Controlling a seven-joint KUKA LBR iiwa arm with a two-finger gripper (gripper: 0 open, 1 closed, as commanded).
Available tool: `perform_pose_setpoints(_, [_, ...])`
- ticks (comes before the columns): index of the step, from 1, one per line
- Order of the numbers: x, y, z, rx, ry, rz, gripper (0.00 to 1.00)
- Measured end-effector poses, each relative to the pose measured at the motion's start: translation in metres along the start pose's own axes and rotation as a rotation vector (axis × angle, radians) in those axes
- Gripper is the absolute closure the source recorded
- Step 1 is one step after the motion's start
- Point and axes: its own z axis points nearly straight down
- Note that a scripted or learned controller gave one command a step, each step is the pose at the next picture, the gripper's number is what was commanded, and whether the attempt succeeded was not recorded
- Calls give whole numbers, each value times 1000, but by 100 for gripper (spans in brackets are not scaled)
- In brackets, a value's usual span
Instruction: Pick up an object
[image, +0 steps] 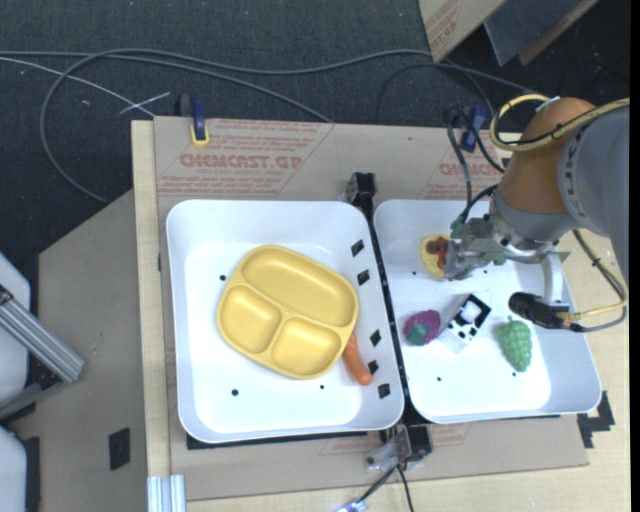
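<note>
In the right bin (560, 395) lie a purple toy (422, 326), a black-and-white block (467, 318), a green bumpy toy (516, 343) and a small yellow-and-red toy (434, 253). My gripper (458, 262) hangs low over the bin's upper left part, right beside the yellow-and-red toy. The arm's grey body and orange band (535, 165) reach in from the right and hide the fingers from above. A yellow divided plate (287, 311) rests in the left bin (195, 290), with an orange carrot toy (357, 362) at its lower right edge.
A black divider (375, 290) with clips runs between the two bins. Cables (590, 318) trail along the right bin's right side, and a blue clamp (199, 120) holds the board at the upper left.
</note>
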Motion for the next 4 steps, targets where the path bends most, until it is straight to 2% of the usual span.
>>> perform_pose_setpoints(1, [-5,-7,-54,-10,-4,1,100])
perform_pose_setpoints(2, [-1,-2,-100,-10,-4,-2,100])
perform_pose_setpoints(3, [-1,5,-164,-13,-4,-2,100])
perform_pose_setpoints(4, [47,3,-166,-4,-1,-5,100])
